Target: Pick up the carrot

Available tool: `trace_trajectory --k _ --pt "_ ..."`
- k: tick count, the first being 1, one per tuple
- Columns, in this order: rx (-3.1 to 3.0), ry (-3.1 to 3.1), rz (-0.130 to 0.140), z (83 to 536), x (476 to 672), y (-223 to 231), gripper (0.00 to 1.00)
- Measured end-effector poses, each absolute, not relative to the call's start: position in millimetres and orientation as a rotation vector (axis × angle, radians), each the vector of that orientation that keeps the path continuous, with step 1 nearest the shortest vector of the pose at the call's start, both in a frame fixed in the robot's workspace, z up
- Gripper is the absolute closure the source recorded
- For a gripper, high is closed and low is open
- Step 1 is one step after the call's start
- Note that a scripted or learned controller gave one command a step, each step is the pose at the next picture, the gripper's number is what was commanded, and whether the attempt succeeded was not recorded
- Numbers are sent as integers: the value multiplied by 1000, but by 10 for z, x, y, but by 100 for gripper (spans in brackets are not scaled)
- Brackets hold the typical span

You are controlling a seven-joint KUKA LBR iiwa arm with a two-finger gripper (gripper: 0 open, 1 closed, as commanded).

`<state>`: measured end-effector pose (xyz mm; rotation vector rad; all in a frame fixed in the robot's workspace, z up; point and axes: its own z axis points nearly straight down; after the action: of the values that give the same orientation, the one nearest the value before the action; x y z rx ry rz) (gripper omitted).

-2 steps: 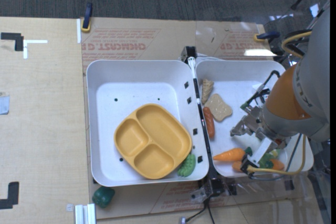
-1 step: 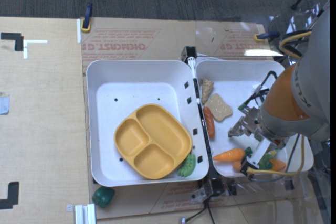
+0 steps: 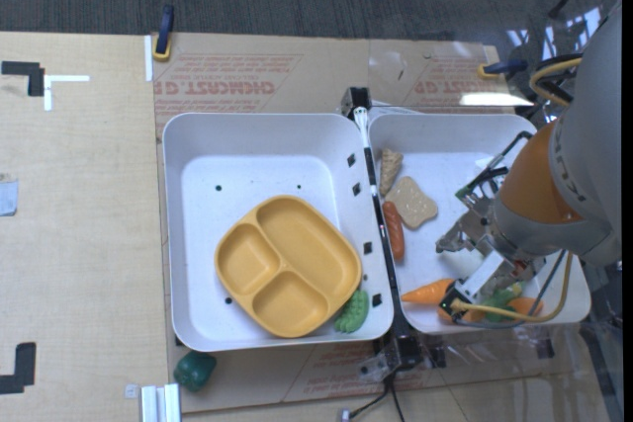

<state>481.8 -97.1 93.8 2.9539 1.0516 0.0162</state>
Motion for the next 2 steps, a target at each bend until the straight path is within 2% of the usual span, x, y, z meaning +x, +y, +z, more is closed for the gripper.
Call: trace_trajectory --k 1,2 --pt "3049 764 1 917 4786 -982 0" --pt "3125 329 2 957 4790 -937 0"
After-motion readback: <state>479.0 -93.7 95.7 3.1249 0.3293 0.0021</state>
